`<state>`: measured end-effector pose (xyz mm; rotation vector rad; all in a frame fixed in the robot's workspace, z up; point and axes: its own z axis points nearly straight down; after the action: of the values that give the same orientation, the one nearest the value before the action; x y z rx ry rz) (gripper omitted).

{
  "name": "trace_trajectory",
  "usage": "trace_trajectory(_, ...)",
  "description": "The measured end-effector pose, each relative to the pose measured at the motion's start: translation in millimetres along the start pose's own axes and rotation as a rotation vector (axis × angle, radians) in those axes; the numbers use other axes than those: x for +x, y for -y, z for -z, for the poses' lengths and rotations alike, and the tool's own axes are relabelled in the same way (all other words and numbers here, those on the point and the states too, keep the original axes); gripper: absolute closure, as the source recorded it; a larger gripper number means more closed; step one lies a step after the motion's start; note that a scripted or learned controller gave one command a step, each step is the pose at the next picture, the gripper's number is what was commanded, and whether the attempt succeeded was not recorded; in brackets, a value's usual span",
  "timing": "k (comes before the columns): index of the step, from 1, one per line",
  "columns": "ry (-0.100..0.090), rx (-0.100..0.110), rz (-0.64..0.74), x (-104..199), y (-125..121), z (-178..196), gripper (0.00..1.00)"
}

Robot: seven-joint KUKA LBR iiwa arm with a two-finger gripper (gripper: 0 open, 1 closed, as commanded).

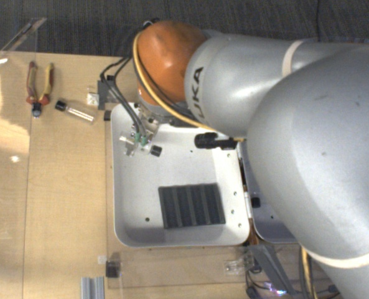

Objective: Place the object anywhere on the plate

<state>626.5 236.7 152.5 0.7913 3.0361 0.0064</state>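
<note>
1. one camera view: the gripper (136, 139) hangs at about ten o'clock in the left bin (125, 185); whether it is wide, narrow or holding something, i cannot tell.
2. the dark ribbed plate (191, 205) lies at five o'clock from it, well apart.
3. the object to place i cannot pick out for sure.
</note>
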Motion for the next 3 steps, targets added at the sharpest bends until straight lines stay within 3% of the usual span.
trace_trajectory(1, 0.003, -0.002, 0.206, -29.0, -15.2, 85.3, 1.00)
trace_trajectory(2, 0.000, 0.003, -0.332, -28.3, -13.6, 3.0, 1.00)
trace_trajectory(3, 0.002, -0.002, -0.280, -34.3, -9.0, 100.4, 1.00)
